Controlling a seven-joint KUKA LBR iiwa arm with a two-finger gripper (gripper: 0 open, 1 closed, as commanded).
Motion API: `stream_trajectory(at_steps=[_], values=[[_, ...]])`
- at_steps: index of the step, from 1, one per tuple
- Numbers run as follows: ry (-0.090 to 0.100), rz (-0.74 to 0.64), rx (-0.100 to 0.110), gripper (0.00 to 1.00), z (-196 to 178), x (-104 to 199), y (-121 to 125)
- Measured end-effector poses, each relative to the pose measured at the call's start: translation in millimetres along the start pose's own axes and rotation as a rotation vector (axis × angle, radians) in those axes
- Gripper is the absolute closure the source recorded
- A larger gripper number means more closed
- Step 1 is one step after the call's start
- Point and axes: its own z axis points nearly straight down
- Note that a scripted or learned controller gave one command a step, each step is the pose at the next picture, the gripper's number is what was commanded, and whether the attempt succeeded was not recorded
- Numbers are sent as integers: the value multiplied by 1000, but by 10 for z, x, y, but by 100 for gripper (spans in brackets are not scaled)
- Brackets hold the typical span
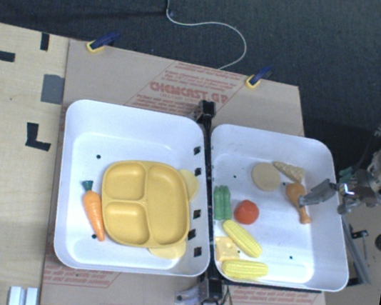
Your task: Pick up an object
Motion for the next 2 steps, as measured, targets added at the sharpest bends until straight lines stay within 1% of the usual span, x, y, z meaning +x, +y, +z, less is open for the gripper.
stream_trajectory(at_steps=[1,2], values=[[-3,-4,-13,0,-73,4,27],[-3,-5,-8,0,425,-44,101]])
